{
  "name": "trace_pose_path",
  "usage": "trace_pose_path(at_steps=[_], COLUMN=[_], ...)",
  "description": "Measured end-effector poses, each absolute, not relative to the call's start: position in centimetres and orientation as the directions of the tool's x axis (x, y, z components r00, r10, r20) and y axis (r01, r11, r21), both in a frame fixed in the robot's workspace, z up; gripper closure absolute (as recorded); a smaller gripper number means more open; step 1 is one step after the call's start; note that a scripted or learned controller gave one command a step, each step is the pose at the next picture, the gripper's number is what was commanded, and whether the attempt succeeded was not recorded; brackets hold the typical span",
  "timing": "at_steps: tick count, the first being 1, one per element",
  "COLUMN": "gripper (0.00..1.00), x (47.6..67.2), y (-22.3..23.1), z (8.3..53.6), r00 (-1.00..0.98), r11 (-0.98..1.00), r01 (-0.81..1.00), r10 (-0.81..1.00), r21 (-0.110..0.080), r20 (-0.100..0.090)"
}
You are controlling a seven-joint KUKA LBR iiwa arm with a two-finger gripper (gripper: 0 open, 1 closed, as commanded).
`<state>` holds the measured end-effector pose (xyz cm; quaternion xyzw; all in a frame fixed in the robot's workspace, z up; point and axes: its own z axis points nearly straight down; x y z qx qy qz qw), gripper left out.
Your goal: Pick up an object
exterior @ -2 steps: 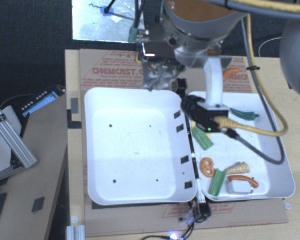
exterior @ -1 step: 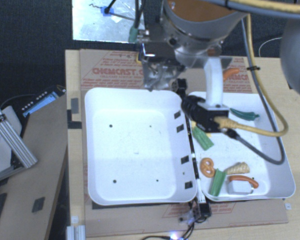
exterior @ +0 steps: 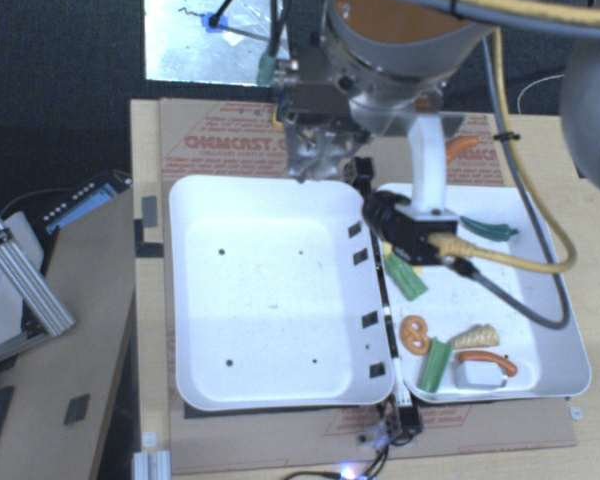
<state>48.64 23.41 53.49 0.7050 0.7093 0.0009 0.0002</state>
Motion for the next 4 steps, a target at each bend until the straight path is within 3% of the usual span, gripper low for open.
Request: trace_pose_path(at_steps=[4], gripper=[1.00], x=[48.64], y=[23.40], z=[53.49], r00=[-0.006], r11=[0.006], r01=[1.000], r10=[1.000], r21=[0.001], r20=[0.001])
